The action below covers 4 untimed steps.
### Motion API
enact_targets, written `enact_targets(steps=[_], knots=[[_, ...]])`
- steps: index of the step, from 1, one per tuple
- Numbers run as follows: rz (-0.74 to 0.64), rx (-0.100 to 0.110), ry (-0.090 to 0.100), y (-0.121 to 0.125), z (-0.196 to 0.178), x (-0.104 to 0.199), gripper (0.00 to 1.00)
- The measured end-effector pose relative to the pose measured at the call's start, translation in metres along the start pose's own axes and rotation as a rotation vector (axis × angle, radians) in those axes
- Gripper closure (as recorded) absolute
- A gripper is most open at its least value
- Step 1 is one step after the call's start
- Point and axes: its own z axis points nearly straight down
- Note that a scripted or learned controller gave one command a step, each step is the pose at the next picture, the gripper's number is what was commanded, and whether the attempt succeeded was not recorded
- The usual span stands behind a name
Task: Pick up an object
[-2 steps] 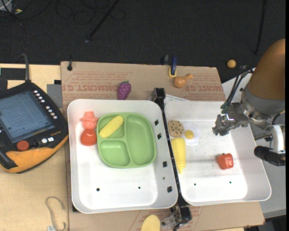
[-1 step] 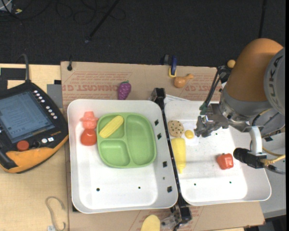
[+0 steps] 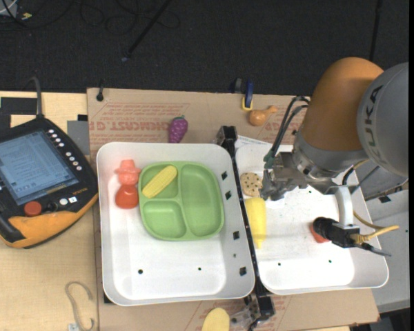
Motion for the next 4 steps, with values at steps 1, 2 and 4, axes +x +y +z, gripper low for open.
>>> enact_targets(steps=[1,2,4], knots=[[0.004,0.001,-0.002,0.000,0.019,-0.009,1.00],[0.003,-0.003,-0.002,0.008,0.003,-0.002,1.00],[0.004,0.001,-0.002,0.002,0.017,-0.003,1.00]])
